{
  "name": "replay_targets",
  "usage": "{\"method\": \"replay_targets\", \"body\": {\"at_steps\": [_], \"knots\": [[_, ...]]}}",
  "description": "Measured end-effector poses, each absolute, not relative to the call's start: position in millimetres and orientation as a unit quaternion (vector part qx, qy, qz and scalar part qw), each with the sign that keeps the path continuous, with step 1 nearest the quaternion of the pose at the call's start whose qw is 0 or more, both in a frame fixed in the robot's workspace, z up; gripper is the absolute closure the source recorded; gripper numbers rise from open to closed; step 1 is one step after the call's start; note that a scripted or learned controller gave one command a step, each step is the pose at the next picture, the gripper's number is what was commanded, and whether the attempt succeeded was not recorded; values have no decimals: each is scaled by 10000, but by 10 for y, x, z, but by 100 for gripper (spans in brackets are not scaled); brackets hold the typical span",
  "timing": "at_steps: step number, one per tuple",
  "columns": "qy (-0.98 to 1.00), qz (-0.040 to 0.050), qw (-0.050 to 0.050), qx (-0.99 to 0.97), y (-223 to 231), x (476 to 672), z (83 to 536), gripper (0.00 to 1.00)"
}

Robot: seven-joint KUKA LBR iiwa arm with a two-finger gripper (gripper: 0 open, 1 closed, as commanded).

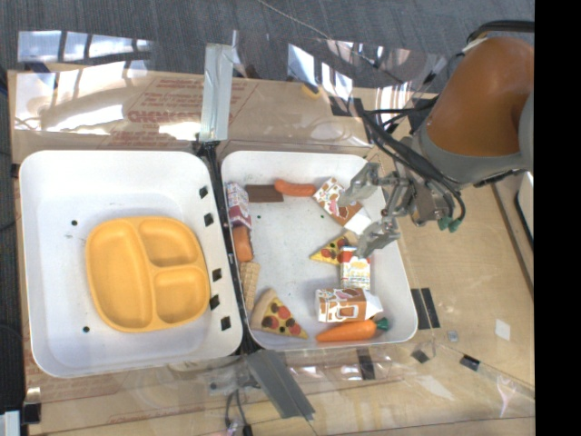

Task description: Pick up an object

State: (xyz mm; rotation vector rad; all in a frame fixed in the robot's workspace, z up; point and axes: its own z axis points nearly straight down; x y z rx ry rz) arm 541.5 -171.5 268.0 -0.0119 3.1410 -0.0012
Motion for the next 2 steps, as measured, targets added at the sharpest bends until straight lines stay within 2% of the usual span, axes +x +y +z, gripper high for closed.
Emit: {"method": "replay_targets", "body": {"at_steps": [1,2], "knots": [[9998,-10,33,202,-1820,5605,941,0],[9998,-10,36,200,-1821,5607,945,0]]}}
